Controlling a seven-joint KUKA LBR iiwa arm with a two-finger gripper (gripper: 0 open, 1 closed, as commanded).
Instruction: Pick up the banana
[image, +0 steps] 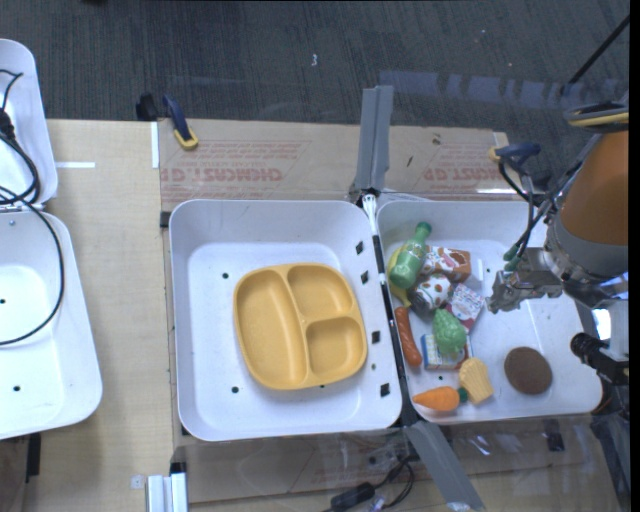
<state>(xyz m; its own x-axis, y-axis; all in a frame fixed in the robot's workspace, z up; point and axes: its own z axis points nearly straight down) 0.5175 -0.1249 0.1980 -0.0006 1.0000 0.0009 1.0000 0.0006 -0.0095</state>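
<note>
Jaws, spread or pressed together, I cannot tell; the gripper (506, 292) hangs beyond the brown disc (527, 370). The yellow piece I take for the banana (476, 381) lies just view-left of that disc, touching an orange carrot (437, 400). Best to descend straight down and pinch across its narrow width, clear of the carrot.
</note>
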